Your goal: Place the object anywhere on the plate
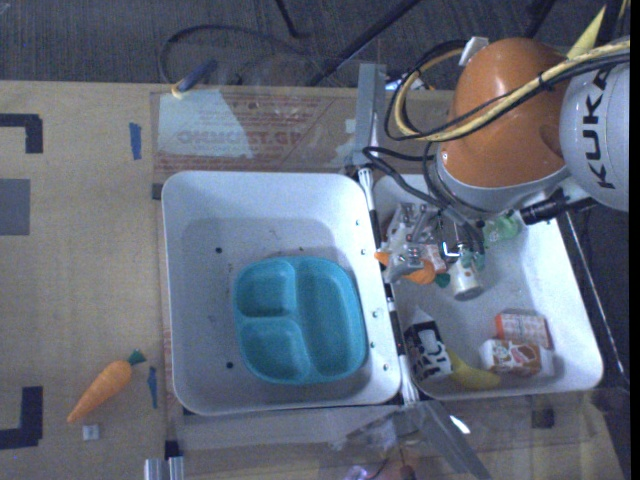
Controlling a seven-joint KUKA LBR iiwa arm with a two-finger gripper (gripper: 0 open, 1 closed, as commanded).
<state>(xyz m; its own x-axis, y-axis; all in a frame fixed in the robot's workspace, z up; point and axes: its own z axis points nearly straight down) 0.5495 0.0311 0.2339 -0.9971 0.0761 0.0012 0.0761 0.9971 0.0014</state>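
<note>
— Right of centre in the frame, what is the arm (520,108) doing?

— Its grey body and orange band fill the upper right, and the gripper (432,253) hangs low over the upper left part of the right bin (560,298), close to the wall shared with the left bin (200,218).

— Are the jaws open?

— That cannot be told. The metal parts blur together with the things beneath them, so the gap is unreadable, and nothing is clearly seen clamped in them.

— What lies at the jaws?

— A small orange piece (418,271) sits just at the lower left of the gripper, touching or overlapping it in this view. A white cylinder (465,281) lies just to the lower right, and a green item (503,227) sits right of the gripper, under the arm.

— And the plate?

— The blue plate (298,320), with three compartments, lies in the lower middle of the left bin, well apart from the gripper across the dividing wall.

— Anything else in the right bin?

— A black and white carton (430,348) at its lower left, a yellow banana (470,372) beside it, and a red and white pack (520,343) at lower right.

— Outside the bins?

— A toy carrot (100,388) lies on the bench (70,268) at lower left.
</note>
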